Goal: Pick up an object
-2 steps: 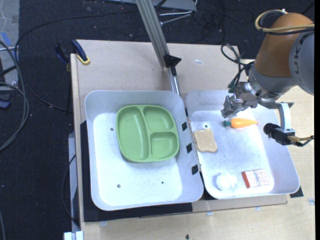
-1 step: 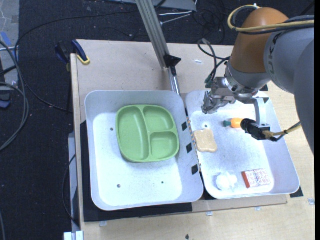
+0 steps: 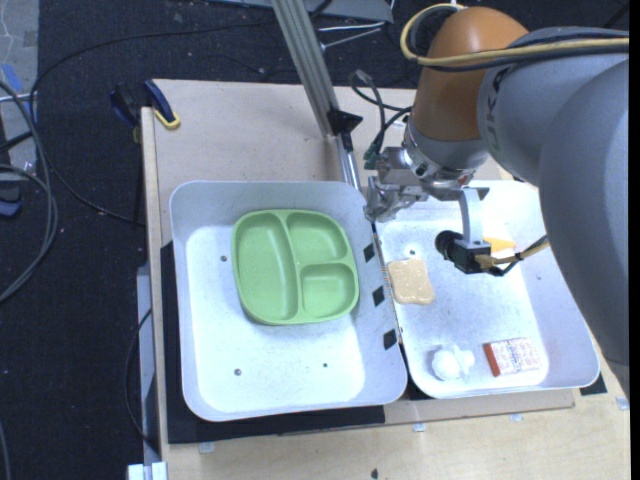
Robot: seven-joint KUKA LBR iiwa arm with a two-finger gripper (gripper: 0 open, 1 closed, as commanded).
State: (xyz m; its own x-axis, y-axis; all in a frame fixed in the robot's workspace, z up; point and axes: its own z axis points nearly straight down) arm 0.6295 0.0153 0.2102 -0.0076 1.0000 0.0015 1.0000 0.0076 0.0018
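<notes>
A green divided plate (image 3: 296, 266) lies in the left bin (image 3: 210, 368). In the right bin (image 3: 560, 318) lie a tan slice like bread (image 3: 411, 281), a small white round thing (image 3: 449, 363) and a red and white packet (image 3: 514, 356). My gripper (image 3: 383, 206) hangs at the far left corner of the right bin, just above the wall between the bins, up and left of the tan slice. Nothing shows between its fingers, and their spacing is too small to read.
A metal pole (image 3: 310, 68) slants down from the top to the bins' far edge beside the gripper. The grey arm (image 3: 560, 98) covers the far right of the bench. A blue and yellow clamp (image 3: 160, 105) sits at the bench's far left corner.
</notes>
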